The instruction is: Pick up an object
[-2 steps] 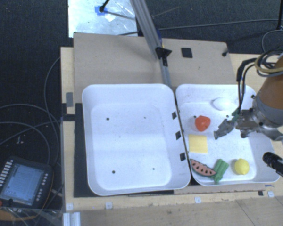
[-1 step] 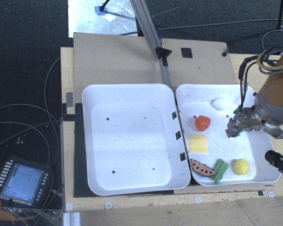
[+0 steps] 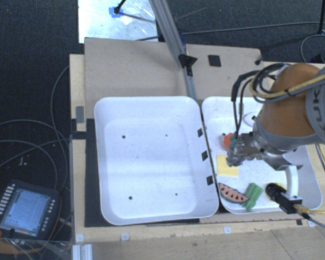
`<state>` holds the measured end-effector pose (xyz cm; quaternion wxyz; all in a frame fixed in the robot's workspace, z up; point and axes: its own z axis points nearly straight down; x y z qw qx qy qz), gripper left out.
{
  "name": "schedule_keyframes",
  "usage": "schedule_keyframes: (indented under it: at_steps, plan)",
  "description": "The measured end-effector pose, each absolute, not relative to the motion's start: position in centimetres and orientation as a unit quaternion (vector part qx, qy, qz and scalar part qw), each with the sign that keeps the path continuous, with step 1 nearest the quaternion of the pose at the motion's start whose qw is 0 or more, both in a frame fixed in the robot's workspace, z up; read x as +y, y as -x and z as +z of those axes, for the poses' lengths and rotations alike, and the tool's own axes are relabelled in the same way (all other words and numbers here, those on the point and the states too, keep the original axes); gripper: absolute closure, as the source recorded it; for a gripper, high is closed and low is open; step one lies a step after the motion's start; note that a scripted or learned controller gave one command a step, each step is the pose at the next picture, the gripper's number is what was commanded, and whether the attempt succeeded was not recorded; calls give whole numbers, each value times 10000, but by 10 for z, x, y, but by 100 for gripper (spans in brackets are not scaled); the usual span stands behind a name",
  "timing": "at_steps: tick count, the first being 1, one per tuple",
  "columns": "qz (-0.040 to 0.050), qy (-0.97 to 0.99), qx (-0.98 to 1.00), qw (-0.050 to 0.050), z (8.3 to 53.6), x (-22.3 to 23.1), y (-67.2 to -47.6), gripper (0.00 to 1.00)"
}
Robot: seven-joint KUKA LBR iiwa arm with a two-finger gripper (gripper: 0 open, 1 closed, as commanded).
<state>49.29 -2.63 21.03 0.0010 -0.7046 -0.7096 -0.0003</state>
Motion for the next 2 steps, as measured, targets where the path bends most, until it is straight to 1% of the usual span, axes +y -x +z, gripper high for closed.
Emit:
schedule_keyframes:
  at_steps: [1,2]
  plan:
    - [-3,7071,-7071,-2,211,-30,-493,0]
    - [4,7070,-7072,3,186,-29,-506,0]
